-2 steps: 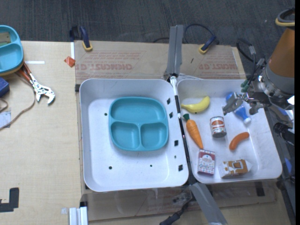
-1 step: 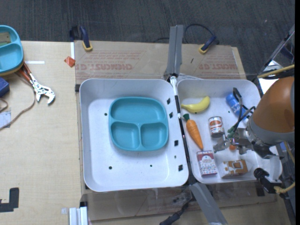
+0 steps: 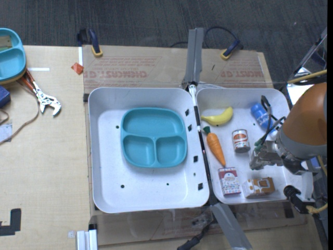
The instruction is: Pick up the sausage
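A small brown and white item [image 3: 258, 187], possibly the sausage, lies near the front edge of the right bin [image 3: 278, 95]. My gripper [image 3: 259, 159] hangs over the right bin, just behind this item and right of the small can [image 3: 240, 140]. The grey wrist and its orange band [image 3: 312, 116] cover the bin's right side. Nothing is visibly held.
In the right bin lie a banana [image 3: 218, 116], a carrot [image 3: 215, 147], a red and white box [image 3: 229, 182] and a blue bottle [image 3: 259, 114]. The left bin [image 3: 104, 155] holds a teal divided plate [image 3: 154, 137]. A wrench [image 3: 44, 100] lies on the bench at left.
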Action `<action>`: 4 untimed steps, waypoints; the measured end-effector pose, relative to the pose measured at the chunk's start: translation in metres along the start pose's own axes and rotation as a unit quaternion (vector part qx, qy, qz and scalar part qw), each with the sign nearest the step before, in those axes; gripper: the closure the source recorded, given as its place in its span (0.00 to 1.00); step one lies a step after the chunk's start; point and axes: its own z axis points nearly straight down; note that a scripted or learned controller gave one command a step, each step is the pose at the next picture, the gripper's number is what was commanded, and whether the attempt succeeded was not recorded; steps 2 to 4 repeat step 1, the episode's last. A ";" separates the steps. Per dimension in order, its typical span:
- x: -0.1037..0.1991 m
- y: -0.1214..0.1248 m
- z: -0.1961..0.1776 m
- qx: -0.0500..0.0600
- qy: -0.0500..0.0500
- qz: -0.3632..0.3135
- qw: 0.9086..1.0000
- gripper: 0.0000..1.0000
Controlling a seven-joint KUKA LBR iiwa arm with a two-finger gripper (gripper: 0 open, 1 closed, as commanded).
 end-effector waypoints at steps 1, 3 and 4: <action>0.058 -0.006 -0.075 0.000 0.000 -0.005 1.000 1.00; 0.058 -0.006 -0.075 0.000 0.000 -0.005 1.000 1.00; 0.058 -0.006 -0.075 0.000 0.000 -0.005 1.000 1.00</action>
